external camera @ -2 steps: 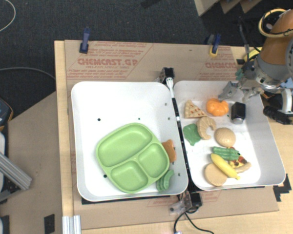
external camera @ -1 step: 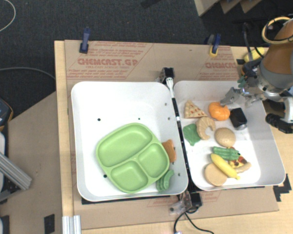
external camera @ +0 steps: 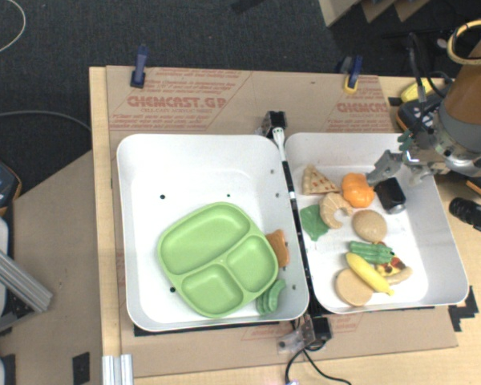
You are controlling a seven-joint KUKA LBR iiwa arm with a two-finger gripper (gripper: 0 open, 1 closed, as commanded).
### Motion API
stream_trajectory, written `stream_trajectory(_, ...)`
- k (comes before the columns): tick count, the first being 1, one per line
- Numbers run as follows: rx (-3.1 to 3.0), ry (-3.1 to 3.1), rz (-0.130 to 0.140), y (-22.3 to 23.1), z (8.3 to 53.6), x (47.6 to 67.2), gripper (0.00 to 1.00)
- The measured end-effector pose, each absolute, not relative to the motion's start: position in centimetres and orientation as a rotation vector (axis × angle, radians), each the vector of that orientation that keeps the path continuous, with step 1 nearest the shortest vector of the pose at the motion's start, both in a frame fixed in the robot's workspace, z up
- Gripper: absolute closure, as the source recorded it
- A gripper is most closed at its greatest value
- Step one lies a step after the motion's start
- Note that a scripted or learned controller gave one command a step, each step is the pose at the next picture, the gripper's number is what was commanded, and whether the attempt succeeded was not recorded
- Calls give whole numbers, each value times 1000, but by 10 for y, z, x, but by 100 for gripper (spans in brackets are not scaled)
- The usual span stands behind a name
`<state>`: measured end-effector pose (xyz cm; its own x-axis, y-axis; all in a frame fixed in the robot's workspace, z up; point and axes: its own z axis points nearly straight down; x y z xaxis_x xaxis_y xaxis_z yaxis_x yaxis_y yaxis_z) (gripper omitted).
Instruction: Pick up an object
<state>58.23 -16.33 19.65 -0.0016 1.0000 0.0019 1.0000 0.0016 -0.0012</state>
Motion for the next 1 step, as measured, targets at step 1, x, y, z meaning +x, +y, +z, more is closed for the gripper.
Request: stream_trajectory(1,-2222,-2219,0,-177,81,559,0)
